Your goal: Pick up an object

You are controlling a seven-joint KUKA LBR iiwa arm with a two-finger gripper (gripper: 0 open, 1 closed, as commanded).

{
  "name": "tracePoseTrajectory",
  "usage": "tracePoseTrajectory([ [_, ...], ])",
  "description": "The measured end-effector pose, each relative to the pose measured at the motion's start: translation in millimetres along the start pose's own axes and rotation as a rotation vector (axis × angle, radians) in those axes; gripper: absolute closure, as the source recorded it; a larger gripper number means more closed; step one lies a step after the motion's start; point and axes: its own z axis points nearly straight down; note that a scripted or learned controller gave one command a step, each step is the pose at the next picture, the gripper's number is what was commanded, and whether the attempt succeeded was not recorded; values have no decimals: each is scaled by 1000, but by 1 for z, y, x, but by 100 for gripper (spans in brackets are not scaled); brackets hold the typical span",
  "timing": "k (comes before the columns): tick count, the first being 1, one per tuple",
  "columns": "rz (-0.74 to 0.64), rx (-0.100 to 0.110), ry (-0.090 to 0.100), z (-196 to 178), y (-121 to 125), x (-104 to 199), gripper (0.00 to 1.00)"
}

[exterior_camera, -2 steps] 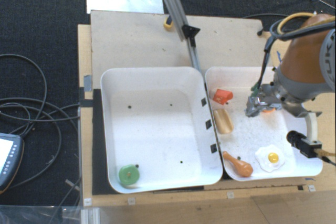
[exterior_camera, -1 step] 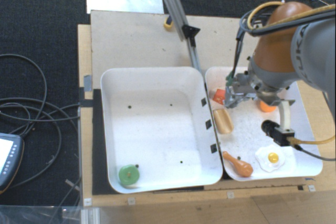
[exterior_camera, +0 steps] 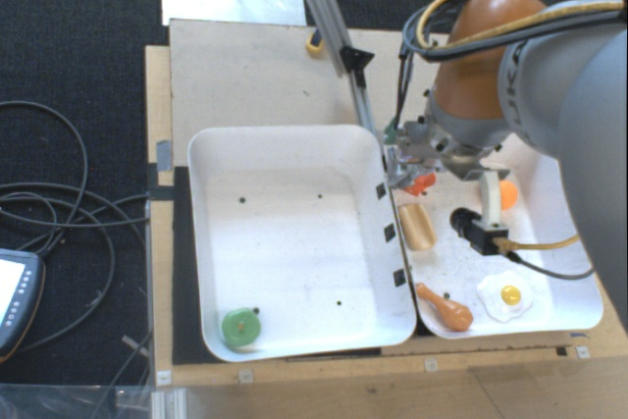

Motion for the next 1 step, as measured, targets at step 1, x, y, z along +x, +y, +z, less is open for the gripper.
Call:
tracePoseTrajectory([
  [1, -1, -2, 0, 3, 34, 49, 100],
])
